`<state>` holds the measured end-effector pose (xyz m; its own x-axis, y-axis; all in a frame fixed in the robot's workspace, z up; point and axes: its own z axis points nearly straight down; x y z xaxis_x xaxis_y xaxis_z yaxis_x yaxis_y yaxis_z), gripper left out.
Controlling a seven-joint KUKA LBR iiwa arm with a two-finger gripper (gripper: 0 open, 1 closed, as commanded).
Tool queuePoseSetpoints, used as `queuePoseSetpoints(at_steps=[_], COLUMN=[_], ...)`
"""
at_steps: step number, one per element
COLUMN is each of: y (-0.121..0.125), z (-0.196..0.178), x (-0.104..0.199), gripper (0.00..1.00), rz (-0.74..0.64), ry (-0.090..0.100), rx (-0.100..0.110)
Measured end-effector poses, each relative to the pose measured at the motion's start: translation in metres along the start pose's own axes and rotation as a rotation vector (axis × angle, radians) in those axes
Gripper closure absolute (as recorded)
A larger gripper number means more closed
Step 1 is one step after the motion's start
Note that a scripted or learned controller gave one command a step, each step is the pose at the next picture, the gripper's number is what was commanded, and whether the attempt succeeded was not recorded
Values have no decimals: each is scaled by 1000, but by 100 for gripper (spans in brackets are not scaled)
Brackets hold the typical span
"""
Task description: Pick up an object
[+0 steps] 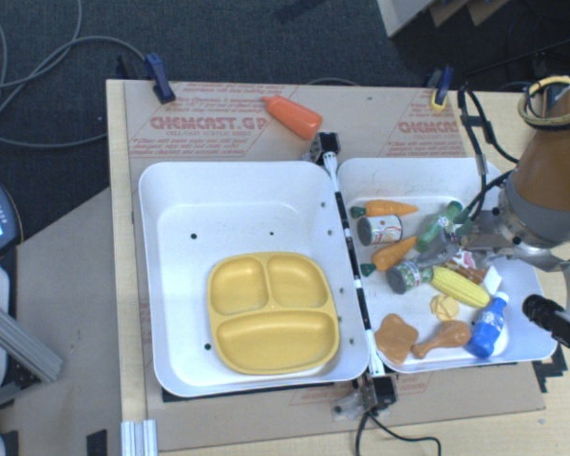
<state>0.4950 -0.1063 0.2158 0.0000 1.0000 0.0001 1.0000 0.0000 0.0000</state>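
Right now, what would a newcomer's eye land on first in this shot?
First the yellow divided plate, alone in the left bin. Next the heap of toy food in the right bin: a corn cob, a blue bottle, a drumstick, a small can, with the gripper low over them. One orange carrot lies outside the bins on the board behind.

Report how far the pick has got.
Done: the arm has reached over the right bin, and the gripper is down among the toy food. In hand: nothing clearly; its fingers are lost in the clutter beside the corn cob and a carrot. Left: a visible grasp and a lift. The yellow tray sits in the left bin.
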Motion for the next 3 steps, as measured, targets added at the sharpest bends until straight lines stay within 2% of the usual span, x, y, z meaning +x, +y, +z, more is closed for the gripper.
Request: queuePoseSetpoints(at_steps=[1, 2, 3], y=[-11, -14, -13], z=[60, 133, 119], x=[-72, -79, -81], gripper=[0, 0, 100], rz=[7, -4, 0], ry=[0, 5, -1], rx=[7, -4, -8])
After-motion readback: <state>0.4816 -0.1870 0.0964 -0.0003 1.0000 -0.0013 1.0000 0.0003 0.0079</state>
